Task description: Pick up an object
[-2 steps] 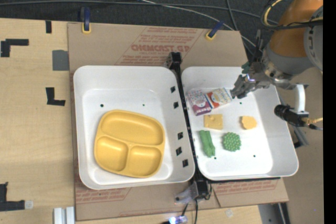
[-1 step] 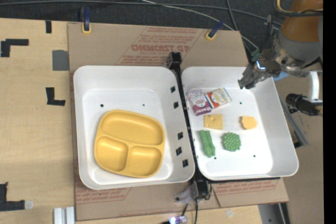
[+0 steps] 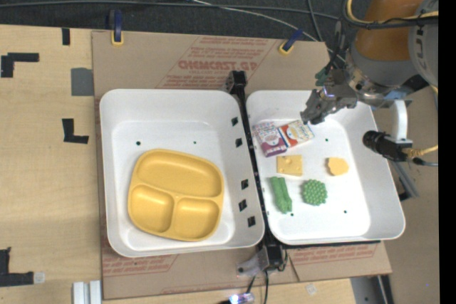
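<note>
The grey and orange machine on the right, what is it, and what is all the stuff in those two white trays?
That is a robot arm, reaching in from the right. At its tip is a small gripper, the part meant to pinch and lift things. A single camera fixed above the bench looks down on everything at a slant.

The bench holds two shallow white bins. The left bin holds a yellow divided plate. The right bin holds small items: a purple and white packet, a red and white packet, a flat yellow cheese-like square, a small orange-yellow piece, a long green piece and a round bumpy green piece.

The gripper hangs just above the red and white packet. Nothing shows between its tips, so I would not say it holds anything.
</note>
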### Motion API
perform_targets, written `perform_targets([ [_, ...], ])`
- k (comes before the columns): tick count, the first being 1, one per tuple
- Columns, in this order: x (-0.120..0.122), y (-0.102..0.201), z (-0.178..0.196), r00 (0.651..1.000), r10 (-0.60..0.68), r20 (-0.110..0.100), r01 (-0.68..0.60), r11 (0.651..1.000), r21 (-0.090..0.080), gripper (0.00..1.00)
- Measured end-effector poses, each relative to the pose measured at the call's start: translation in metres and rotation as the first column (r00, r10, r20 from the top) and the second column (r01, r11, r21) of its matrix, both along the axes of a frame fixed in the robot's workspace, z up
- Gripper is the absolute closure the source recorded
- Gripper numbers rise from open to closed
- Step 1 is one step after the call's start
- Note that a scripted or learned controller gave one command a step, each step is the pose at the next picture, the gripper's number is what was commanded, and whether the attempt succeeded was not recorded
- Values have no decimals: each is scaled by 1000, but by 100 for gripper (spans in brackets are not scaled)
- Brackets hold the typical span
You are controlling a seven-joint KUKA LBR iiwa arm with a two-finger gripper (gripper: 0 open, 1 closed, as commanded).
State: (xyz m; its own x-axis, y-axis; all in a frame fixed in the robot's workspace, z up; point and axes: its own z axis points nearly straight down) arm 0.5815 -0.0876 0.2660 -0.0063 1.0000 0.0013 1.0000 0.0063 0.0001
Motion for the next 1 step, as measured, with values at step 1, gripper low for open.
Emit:
perform_targets([
  [1,-6,50,-19,1000,-1,-2,1,1000,-1,100],
])
